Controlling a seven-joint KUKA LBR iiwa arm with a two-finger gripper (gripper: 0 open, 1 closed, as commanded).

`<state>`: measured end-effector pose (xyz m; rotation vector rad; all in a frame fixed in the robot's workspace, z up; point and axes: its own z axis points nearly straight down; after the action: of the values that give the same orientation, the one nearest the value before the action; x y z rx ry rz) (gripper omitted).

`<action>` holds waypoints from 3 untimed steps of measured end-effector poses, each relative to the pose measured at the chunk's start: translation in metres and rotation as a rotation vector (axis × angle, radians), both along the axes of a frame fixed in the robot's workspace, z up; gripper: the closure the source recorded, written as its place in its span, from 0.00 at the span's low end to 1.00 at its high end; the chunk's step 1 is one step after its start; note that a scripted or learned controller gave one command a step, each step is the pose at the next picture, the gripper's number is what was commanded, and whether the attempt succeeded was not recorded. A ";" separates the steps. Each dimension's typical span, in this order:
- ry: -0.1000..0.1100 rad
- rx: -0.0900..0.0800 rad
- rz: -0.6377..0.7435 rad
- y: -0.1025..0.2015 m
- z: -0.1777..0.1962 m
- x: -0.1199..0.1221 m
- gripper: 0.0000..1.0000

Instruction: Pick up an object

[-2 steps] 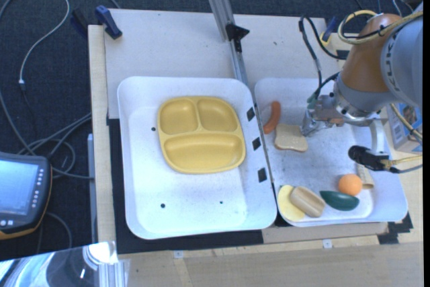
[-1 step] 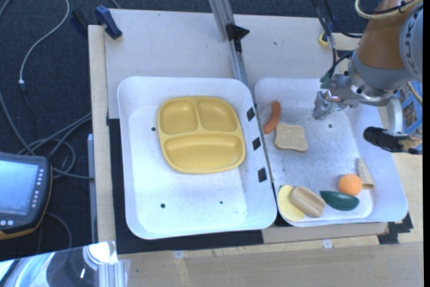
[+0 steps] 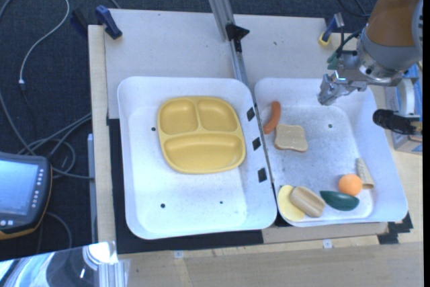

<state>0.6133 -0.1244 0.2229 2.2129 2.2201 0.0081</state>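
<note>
Pincer [image 3: 327, 92] hangs over the right bin's [image 3: 383, 165] back edge, up and right of the bread slice [image 3: 291, 138]; can't tell its state. Sausage [image 3: 271, 117] lies just left of the bread, orange ball [image 3: 349, 184] well below-right.

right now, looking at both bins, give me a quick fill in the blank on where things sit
1. The yellow divided plate lies in the ____ bin as the camera sees it.
2. The sausage lies just above the slice of ____ in the other bin.
3. The orange ball sits right above a dark ____ vegetable.
4. The claw hangs over the right bin's upper ____ corner.

Missing words: left; bread; green; left
</note>
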 end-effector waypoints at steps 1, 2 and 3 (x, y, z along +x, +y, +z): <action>0.002 0.000 -0.002 0.000 0.043 0.001 1.00; 0.012 0.005 0.004 0.063 0.035 -0.011 1.00; 0.012 0.005 0.004 0.117 0.040 -0.027 1.00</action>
<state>0.5868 -0.0072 0.2631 2.2169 2.2330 0.0004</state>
